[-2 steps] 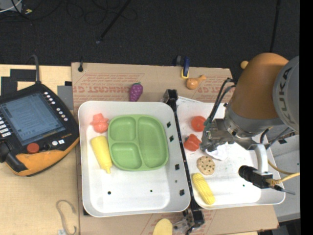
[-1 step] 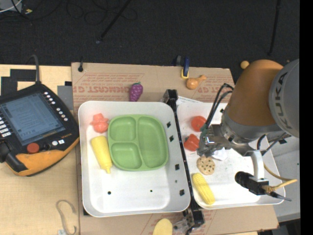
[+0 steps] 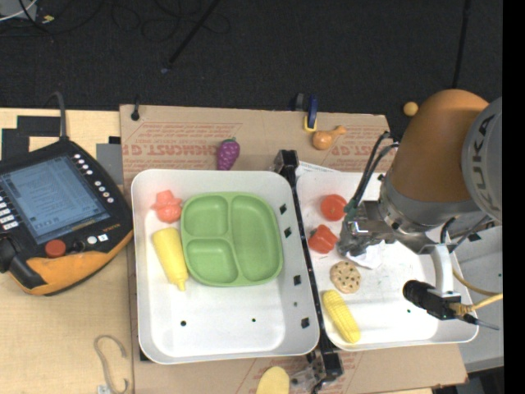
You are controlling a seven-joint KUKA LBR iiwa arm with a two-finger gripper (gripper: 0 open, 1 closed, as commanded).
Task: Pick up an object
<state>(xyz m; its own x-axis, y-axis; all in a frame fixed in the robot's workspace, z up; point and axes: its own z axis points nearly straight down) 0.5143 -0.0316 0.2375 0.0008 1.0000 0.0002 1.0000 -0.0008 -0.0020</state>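
Observation:
My gripper [image 3: 358,240] hangs low over the right bin [image 3: 394,325], under the grey arm with its orange band. Just to its left lies a red pepper-like toy [image 3: 322,239], and a red tomato [image 3: 333,207] sits a little farther back. A chocolate-chip cookie [image 3: 345,277] lies just in front of the gripper, with a yellow corn cob [image 3: 341,316] near the bin's front left corner. Something white lies right under the gripper; I cannot make out what it is.
The left bin [image 3: 213,335] holds a green divided plate [image 3: 230,239], a yellow corn cob [image 3: 171,256] and a pink toy [image 3: 166,206]. Behind the bins lie a purple grape toy [image 3: 228,153] and an orange toy [image 3: 326,137]. A teach pendant [image 3: 57,212] sits far left.

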